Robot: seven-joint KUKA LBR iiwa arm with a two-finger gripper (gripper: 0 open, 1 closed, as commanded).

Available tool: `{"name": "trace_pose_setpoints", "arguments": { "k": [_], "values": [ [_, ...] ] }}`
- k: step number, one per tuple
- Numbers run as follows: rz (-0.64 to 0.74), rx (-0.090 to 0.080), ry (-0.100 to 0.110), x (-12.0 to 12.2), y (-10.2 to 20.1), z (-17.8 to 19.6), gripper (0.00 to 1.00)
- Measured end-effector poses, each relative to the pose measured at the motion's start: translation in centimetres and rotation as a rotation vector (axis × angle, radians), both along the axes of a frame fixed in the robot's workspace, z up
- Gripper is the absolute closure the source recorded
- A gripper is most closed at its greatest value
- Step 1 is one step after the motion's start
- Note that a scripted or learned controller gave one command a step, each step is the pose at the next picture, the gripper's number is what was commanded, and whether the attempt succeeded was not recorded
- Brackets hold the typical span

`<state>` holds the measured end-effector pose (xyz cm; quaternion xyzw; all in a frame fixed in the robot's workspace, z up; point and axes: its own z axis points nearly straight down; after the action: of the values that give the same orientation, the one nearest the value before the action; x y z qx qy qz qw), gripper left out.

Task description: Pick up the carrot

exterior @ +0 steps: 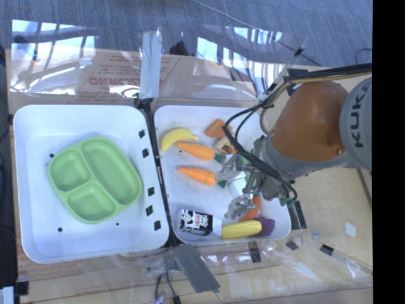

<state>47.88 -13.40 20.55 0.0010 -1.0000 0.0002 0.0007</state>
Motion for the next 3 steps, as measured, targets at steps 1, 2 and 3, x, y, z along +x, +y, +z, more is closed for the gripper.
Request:
{"name": "trace_pose_setpoints", "arguments": {
  "k": [1, 2, 3],
  "values": [
    [-0.099, 0.000, -0.003, 5.8, 0.2, -11.4, 0.00],
    [-0.103, -0.004, -0.029, 2.1, 3.5, -10.8, 0.00],
    [-0.092, -0.003, -0.020, 2.0, 3.7, -9.9, 1.00]
  ]
}}
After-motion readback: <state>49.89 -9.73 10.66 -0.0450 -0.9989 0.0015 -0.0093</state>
